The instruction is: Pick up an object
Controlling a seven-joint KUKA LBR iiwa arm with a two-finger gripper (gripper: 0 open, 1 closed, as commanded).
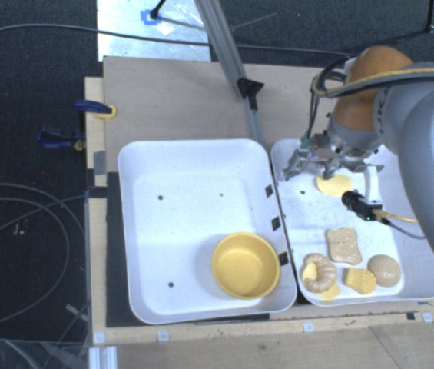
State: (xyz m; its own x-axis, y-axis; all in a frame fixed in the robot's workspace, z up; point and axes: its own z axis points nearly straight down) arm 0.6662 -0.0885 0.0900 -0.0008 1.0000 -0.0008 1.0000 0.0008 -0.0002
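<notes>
My gripper (pixel 326 162) hangs low over the back of the right bin (pixel 432 283), below the orange-banded wrist. A pale yellow flat piece (pixel 335 185) lies just under and in front of it, partly covered by the gripper. Nearer the front of this bin lie a tan ridged cracker (pixel 344 245), a ring-shaped pastry (pixel 319 272), a small yellow wedge (pixel 360 280) and a round beige bun (pixel 385 269). The view does not show anything held by the gripper.
The left bin (pixel 170 183) holds a yellow bowl (pixel 246 264) at its front right corner. A grey slanted pole (pixel 224 41) crosses the back of the bench. A blue clamp (pixel 86 108) sits at the bench's left edge.
</notes>
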